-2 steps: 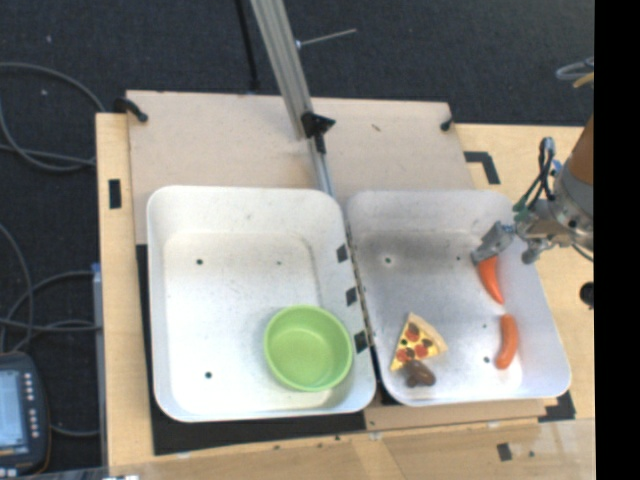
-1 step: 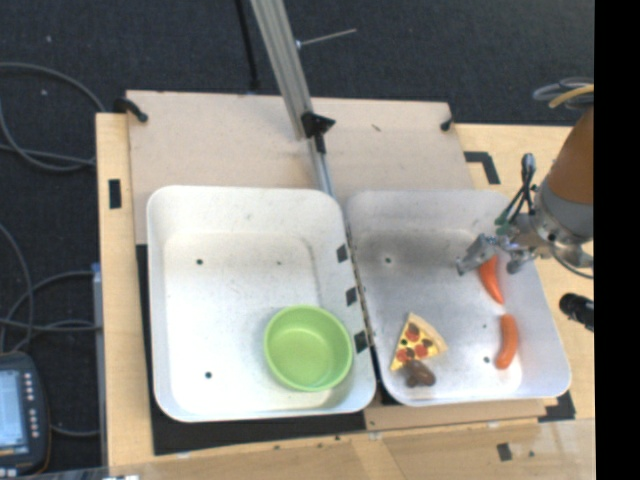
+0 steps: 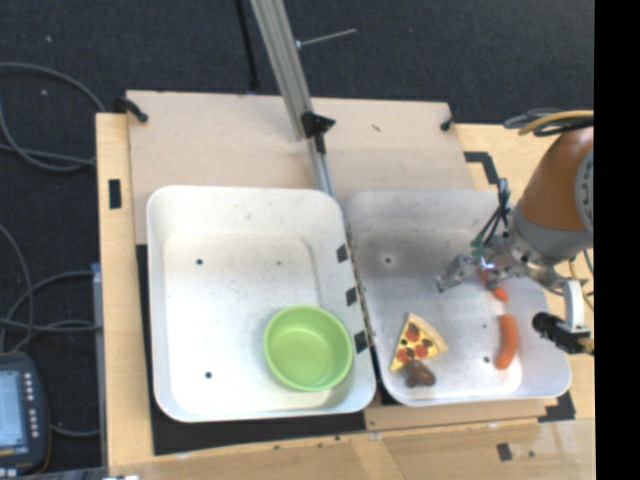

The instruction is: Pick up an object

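Green bowl (image 3: 308,347), no legible markings

Both bins looked like matt white plastic, the left bin (image 3: 200,228) cleaner, the right bin (image 3: 400,238) smudged with grey scuffs. The green bowl (image 3: 308,347) had a smooth, slightly glossy plastic look. The bench (image 3: 420,448) showed pale, unvarnished wood. The slanting rail (image 3: 280,43) was ribbed, dull silvery metal. The arm (image 3: 558,193) wore a glossy orange band.
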